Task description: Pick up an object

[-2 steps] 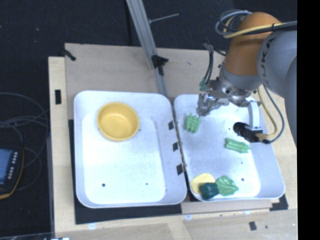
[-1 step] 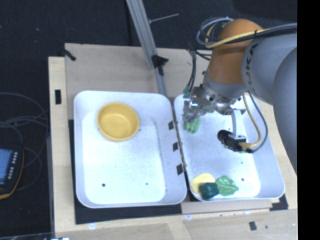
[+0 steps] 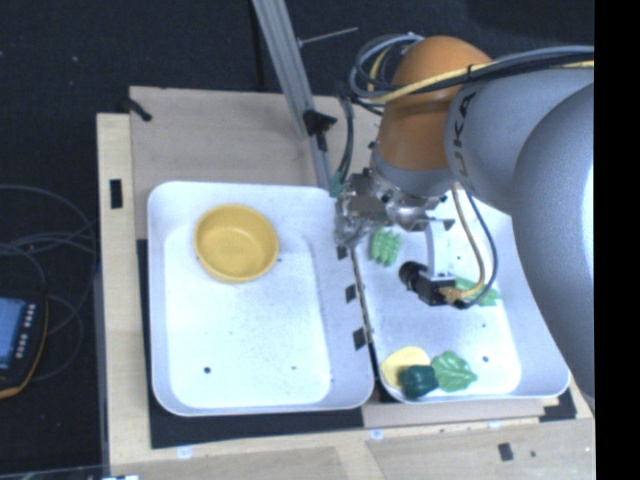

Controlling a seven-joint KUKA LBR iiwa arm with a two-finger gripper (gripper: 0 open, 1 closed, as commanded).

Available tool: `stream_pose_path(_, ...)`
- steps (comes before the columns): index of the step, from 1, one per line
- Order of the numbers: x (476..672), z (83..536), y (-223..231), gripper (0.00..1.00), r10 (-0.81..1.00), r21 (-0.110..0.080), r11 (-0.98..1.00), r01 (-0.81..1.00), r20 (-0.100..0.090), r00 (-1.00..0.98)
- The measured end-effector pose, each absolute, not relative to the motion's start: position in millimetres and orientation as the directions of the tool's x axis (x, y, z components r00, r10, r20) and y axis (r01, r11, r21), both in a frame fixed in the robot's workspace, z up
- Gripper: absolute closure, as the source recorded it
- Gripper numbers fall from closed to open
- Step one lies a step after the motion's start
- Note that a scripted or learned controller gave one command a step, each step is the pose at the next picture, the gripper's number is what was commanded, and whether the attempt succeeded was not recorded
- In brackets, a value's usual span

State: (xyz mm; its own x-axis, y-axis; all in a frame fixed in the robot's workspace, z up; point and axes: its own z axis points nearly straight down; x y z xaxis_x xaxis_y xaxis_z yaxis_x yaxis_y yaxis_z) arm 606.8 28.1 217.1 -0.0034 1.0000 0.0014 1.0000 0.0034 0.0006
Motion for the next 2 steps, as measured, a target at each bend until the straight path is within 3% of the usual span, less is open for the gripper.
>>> stream_pose_path(1,596.0,235.1,76.8,1.00,1.000,0.002,0.004,1.000,0.002,-0.004)
stream_pose_path(2,596.1,234.2,74.2,0.00,1.000,0.001,0.000,1.000,0.001,0.000)
